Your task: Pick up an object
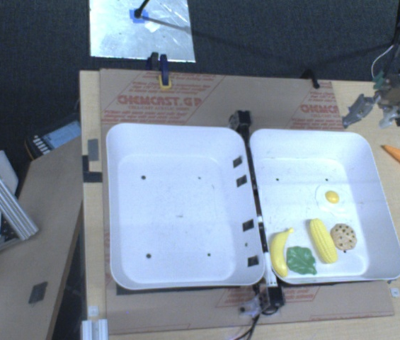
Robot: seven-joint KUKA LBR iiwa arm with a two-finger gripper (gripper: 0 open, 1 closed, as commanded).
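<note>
- Nearest, a green leafy toy (301,260) lies touching a yellow plastic banana (280,252) in the right white bin (380,190).
- Grey two-finger gripper (371,108) hovers beyond that bin's far right corner; finger state unclear.
- Yellow corn cob (323,240), brown cookie (343,236), fried egg (331,197) sit nearby.

Single fixed camera, mounted above the bench (207,94). It looks down at a slant. Both white bins (178,204) fall within frame.

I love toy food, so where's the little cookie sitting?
The cookie lies in the right bin, near its front right corner, just right of the corn cob.
</note>
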